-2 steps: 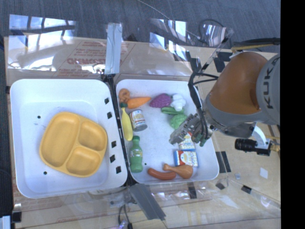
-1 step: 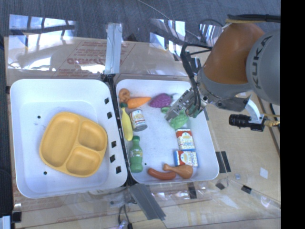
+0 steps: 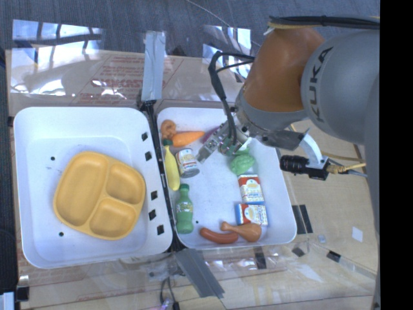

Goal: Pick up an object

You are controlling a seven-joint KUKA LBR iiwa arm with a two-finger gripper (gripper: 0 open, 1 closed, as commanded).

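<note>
Can point(image 3: 187, 162), a small tin with a red and white label, lies on its side in the right bin point(image 3: 284, 205), near that bin's upper left part and just right of the banana point(image 3: 171, 168). Camera view: the gripper point(image 3: 218, 142) hangs low over the bin's upper middle, between the carrot point(image 3: 188, 137) and the green vegetable point(image 3: 242, 163). From the gripper the can lies down and to the left, close by but apart from it; its long axis runs roughly up-left to down-right. Whether the gripper is wide or narrow cannot be told, and nothing is seen held in it. A short move toward the can would likely be needed, with the banana crowding one side.
</note>
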